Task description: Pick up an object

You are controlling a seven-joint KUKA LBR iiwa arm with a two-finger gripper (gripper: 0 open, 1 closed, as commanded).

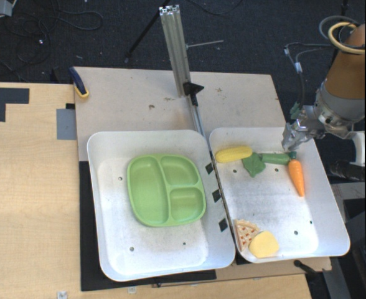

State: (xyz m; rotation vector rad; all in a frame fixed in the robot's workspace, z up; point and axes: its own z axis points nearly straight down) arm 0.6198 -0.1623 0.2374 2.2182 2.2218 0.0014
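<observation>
In the right bin (320, 229) lie a yellow corn-like piece (233, 154) near the far left corner, a green leafy piece (264, 162) beside it, and an orange carrot (296, 177) toward the right wall. A waffle piece (245, 233) and a yellow round piece (264, 244) rest at the near left corner. My gripper (292, 139) hangs over the bin's far right corner, just above the green piece's right end and the carrot's top. Nothing shows between its fingers.
The left bin (108, 242) holds a green divided plate (167, 189). An upright aluminium post (177, 52) stands behind the bins. A blue and yellow tool (79, 83) lies at the board's far left corner.
</observation>
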